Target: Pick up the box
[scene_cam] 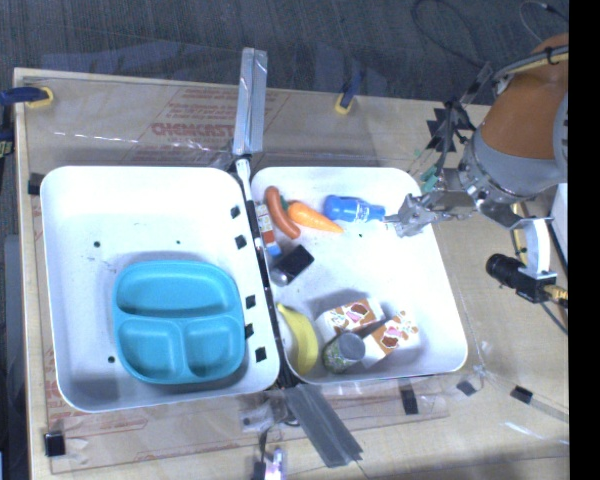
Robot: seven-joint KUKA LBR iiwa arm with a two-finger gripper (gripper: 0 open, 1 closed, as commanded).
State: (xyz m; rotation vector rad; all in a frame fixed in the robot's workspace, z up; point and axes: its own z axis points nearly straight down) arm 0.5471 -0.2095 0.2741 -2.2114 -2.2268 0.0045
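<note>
Plastic-covered wooden surface [130, 118]: my hand [408, 218], grip state unclear, hovers above the untouched white printed carton box [372, 330]; pickup unstarted.

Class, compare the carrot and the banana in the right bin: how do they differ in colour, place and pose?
The carrot is orange; the banana is yellow. The carrot lies near the bin's far end beside a sausage; the banana lies at the near end by the box. The carrot is straight and tapered; the banana curves. Both lie flat in the right bin.

Box [368, 330] hemmed: can [348, 349], banana [298, 337]; rt side open.
</note>
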